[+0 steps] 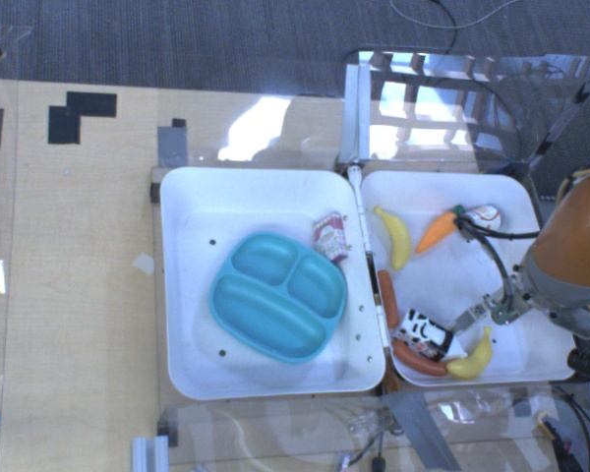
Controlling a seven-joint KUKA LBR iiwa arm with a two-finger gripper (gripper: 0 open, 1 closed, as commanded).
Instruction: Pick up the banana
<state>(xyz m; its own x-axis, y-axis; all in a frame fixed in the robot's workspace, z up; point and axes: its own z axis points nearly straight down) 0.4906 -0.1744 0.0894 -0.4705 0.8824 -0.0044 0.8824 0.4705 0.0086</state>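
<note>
Right bin point(511, 190): banana point(394, 236) lengthwise, stem up-left.

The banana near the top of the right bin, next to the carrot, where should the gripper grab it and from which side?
Probably from straight above, closing across the middle of the banana, where it is thickest. It lies flat, its length running up and down the view. The bin wall sits to its left and the carrot to its right, so a side approach looks crowded.

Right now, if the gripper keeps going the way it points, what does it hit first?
Probably the black-and-white item. The gripper points toward the picture's lower left, with the lower banana just beside that line. Depth is unclear from above.
</note>
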